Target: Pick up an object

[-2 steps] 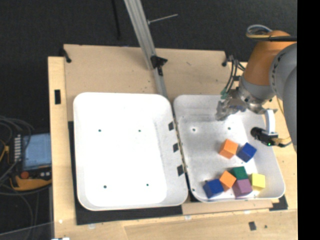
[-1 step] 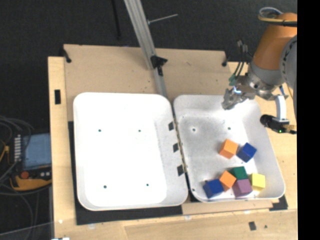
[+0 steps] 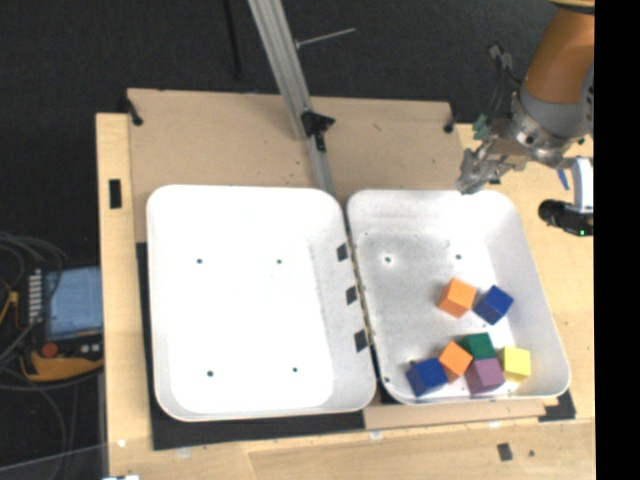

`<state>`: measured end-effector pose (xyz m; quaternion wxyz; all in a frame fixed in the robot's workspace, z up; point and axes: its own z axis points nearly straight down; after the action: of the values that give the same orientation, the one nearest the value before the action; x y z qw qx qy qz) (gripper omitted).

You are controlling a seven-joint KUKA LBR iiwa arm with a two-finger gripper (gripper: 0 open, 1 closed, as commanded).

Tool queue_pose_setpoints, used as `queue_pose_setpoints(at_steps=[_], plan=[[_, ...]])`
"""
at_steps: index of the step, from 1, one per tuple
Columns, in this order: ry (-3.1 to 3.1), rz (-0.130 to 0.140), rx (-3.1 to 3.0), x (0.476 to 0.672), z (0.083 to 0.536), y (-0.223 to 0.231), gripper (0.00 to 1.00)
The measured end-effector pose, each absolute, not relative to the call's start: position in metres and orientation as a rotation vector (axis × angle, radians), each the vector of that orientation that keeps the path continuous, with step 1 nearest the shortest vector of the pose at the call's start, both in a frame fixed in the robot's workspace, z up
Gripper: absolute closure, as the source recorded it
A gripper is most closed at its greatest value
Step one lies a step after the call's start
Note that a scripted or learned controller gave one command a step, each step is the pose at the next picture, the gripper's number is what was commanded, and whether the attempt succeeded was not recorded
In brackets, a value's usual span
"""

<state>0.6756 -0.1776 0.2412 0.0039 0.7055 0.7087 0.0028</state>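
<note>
Several small coloured cubes lie in the right bin (image 3: 400,218). An orange cube (image 3: 459,296) and a blue cube (image 3: 493,304) sit side by side near the middle right. Along the front wall cluster a blue cube (image 3: 427,375), an orange cube (image 3: 455,358), a green cube (image 3: 480,345), a purple cube (image 3: 485,374) and a yellow cube (image 3: 516,361). My gripper (image 3: 474,176) hangs over the bin's far right corner, well above and behind the cubes, with nothing visible between its fingers.
The left bin (image 3: 180,208) stands beside the right one, joined by a hinge strip (image 3: 353,293). A slanted metal pole (image 3: 285,63) rises behind the bins. A blue box and cables (image 3: 70,308) lie off the bench at left.
</note>
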Motion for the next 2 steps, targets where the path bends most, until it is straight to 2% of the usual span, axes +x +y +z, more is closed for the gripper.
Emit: queue_pose_setpoints(at_steps=[1, 2], plan=[[2.224, 0.007, 2.209, 0.677, 0.296, -0.179, 1.0], [2.225, -0.003, 2.217, 0.655, 0.279, -0.134, 1.0]])
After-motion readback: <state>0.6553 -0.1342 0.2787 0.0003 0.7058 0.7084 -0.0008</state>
